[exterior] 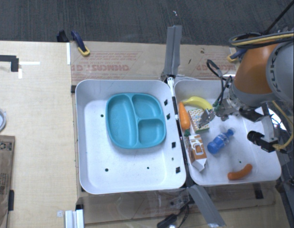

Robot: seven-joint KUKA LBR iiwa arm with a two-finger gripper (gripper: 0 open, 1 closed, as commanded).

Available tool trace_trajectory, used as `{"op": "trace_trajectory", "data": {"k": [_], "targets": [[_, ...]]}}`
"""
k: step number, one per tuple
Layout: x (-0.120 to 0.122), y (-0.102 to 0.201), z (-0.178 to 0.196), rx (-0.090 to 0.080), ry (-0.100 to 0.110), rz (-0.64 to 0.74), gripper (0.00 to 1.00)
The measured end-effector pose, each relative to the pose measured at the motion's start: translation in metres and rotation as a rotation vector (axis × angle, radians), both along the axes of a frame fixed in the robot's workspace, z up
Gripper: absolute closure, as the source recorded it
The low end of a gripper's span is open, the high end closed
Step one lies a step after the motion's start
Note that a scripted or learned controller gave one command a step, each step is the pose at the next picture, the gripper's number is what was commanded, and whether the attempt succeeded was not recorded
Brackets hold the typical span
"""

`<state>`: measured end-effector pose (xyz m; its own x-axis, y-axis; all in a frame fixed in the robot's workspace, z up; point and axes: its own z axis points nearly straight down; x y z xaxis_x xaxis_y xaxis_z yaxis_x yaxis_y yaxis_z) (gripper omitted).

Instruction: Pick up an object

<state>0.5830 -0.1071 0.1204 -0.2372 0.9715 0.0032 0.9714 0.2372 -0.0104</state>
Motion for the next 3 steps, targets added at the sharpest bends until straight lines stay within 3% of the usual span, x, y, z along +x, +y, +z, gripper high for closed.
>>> {"op": "trace_trajectory", "data": {"k": [1,2,3], "targets": [[-0.001,0.033,0.068,0.000,-0.008,0.213,0.00],[0.027,-0.038,-0.025,-0.001,-0.013,-0.084,0.00],[0.029,-0.037,-0.018,0.002,-0.013,-0.082,1.00]]}}
